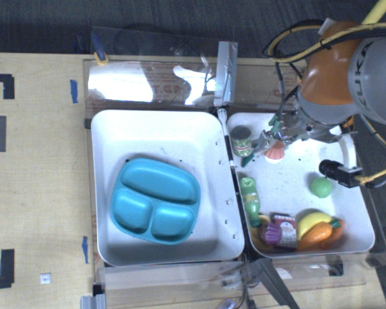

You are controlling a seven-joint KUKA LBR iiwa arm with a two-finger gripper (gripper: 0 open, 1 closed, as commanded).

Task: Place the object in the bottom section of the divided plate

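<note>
The gripper point(275, 138) hangs low in the right bin point(354, 234), a small pink-and-white object point(275, 152) right at its fingertips; whether it is gripped, I cannot tell. A small can point(242, 141) stands just beside it. The blue divided plate point(156, 199) sits in the left bin point(109, 131).

We see the plate point(156, 199) in the left bin point(109, 134); the right bin point(360, 227) holds a can point(242, 140) behind and toys point(302, 229) in front.
</note>
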